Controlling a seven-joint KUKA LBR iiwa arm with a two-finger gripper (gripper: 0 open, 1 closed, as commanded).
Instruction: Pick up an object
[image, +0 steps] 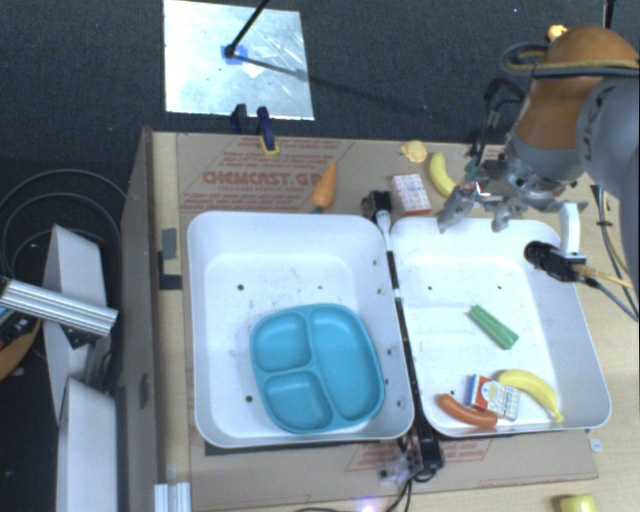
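Observation:
My gripper (476, 214) hangs over the far edge of the right bin (575, 330), fingers spread open with nothing between them. In that bin lie a green block (493, 326) near the middle, and at the front a yellow banana (531, 388), a small red and white carton (494, 395) and a red sausage (465, 411). The green block is well in front of the gripper. A blue divided plate (315, 366) rests in the left bin (225, 260).
Behind the bins, on the cardboard, lie an orange carrot (324, 185), a second banana (440, 173), a small pink box (410, 192) and a yellow scrap (413, 151). The bins' shared wall (395, 290) runs between them.

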